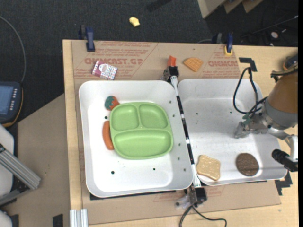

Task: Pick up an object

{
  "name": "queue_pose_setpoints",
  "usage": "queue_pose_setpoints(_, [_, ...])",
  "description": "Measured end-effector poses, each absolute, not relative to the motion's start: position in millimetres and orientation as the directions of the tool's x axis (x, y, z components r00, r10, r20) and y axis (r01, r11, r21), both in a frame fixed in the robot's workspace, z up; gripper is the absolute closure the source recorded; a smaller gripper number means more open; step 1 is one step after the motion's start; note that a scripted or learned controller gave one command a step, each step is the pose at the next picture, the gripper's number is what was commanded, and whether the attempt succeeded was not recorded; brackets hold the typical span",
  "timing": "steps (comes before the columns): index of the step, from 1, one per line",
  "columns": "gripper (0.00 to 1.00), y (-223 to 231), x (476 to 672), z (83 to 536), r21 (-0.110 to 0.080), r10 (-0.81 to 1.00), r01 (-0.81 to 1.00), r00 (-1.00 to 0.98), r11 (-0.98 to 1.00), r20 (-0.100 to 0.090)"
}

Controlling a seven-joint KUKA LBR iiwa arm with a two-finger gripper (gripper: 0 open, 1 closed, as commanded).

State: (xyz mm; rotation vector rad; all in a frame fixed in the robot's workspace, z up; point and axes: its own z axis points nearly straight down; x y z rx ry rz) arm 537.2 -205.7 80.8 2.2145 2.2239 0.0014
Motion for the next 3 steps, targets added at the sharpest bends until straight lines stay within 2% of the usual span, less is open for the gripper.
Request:
queue_pose_setpoints(1, [0.0,-207.3,535.2,84.6,0.002,1.0,1.0,-0.001,0.001,-0.001])
queue_pose_setpoints(2, [0.0,-217.2,476.4,84.5,-0.004,1.0,1.0,0.003,-0.003,0.003])
queue_pose_setpoints(3, [0.0,-217.4,497.4,83.7,-0.003,1.0,1.0,-0.002,0.002,0.005])
